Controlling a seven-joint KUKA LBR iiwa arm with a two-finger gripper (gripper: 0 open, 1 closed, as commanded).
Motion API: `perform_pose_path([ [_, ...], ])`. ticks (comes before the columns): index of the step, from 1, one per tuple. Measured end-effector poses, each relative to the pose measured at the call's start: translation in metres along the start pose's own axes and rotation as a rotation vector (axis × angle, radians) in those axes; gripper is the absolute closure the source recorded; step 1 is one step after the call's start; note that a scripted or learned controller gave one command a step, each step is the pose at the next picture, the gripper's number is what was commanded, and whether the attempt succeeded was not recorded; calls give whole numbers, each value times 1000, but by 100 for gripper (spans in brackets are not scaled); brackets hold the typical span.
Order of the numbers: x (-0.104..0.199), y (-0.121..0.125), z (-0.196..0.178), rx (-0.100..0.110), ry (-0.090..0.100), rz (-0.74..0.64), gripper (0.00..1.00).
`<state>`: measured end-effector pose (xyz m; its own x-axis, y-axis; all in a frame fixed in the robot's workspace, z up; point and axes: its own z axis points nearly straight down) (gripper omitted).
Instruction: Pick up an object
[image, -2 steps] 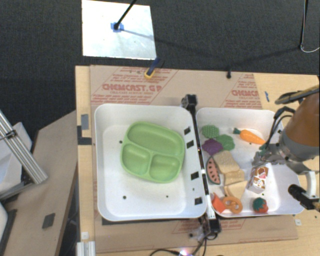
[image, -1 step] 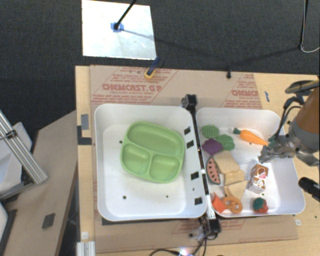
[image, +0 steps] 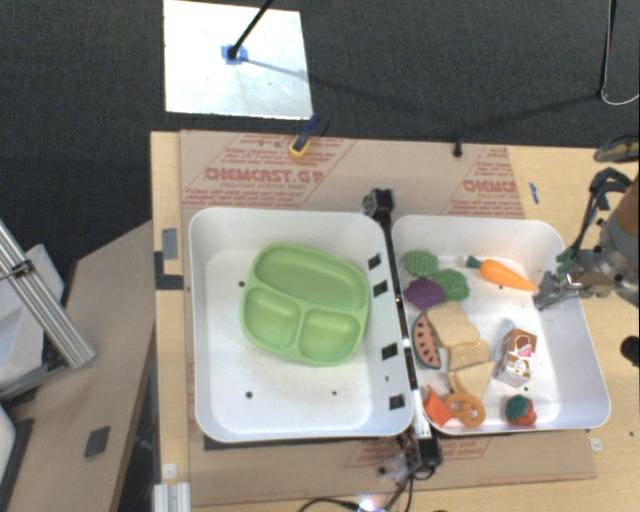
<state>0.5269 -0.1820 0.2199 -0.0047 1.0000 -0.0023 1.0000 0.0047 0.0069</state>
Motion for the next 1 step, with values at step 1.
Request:
perform_pose_path([
  [1,57,1,-3,5,4,-4,100],
])
